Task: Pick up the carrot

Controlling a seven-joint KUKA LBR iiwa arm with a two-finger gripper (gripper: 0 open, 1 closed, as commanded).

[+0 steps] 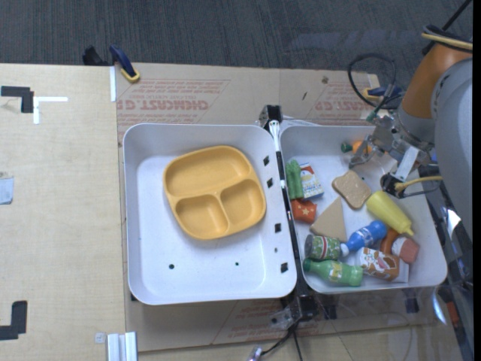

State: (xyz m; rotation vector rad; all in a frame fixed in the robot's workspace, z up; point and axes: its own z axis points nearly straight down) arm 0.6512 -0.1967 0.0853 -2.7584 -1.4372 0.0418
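Observation:
The carrot (352, 147), a small orange piece with a green top, lies at the back of the right bin (319, 138), close to the far wall. My gripper (366, 153) hangs low over the bin's back right corner, right beside the carrot and touching or nearly touching its orange end. The wrist blocks the view of the contact, so I cannot tell whether the carrot is held. The grey arm with its orange band (436, 74) comes in from the right.
The right bin also holds a bread slice (351, 189), a yellow bottle (389, 212), a tan wedge (331, 220), a blue bottle (366, 235), a green bottle (333, 272) and several more foods. A yellow divided plate (215, 191) sits in the left bin (150, 269).

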